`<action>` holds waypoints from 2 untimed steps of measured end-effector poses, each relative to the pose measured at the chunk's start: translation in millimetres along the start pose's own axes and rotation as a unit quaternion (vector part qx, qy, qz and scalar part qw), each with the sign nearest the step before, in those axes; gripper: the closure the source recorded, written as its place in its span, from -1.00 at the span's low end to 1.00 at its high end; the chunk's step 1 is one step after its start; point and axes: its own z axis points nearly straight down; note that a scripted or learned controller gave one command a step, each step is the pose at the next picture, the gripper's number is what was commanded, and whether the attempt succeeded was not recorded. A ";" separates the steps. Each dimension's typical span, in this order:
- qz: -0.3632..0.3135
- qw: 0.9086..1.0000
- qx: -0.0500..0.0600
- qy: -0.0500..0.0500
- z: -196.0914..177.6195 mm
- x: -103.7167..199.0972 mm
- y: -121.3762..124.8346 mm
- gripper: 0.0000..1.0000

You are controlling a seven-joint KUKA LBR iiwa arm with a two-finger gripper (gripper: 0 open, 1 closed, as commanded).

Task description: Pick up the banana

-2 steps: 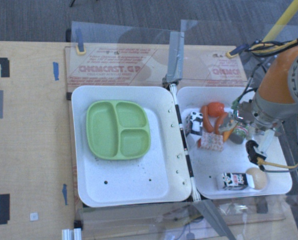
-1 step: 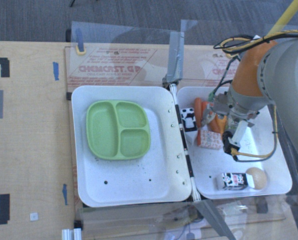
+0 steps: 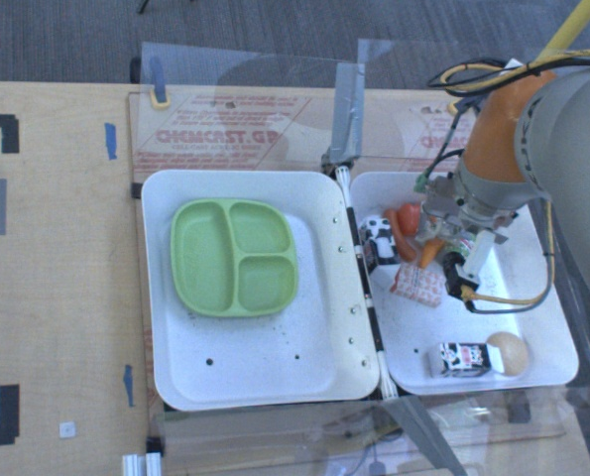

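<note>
Though the gripper (image 3: 451, 248) hangs low in the upper part of the right bin (image 3: 542, 365), I cannot tell how its jaws stand, nor where the banana lies; perhaps beneath it, beside the orange pieces (image 3: 407, 221) and checked packet (image 3: 418, 286). A banana is likely light, soft and easily bruised, so it is best gripped gently across its middle.

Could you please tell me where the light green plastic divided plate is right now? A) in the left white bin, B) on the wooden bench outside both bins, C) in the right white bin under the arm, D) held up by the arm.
A: the light green plastic divided plate lies flat on the floor of the left white bin, well apart from the grey arm with the orange band.
</note>
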 end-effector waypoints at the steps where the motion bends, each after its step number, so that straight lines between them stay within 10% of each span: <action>1: 0.131 0.991 0.011 0.005 5.8 -6.8 -26.7 1.00; 2: 0.309 0.951 0.001 0.004 9.0 -15.6 -43.9 1.00</action>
